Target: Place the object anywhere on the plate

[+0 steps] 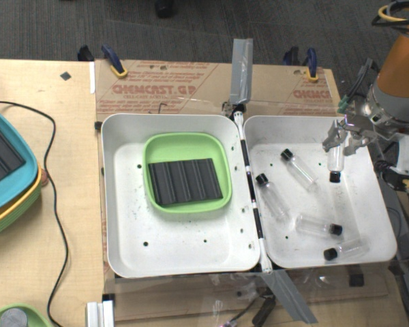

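The green square plate (187,150), with a dark ribbed mat (185,181) lying in it, rests in the left white bin (123,203). At the upper right of the right bin (375,203), my gripper (339,144) hovers above the floor. It is shut on a clear vial (335,161), which hangs upright between the fingers with its black cap (335,176) pointing down. The gripper is far to the right of the plate, beyond the divider between the bins.
Several more clear, black-capped vials lie on the right bin's floor: one (297,169) left of the gripper, one (268,192) near the divider, two (319,227) (341,252) at the front. Cardboard and clamps sit behind the bins. Blue and green trays (7,176) are on the far left.
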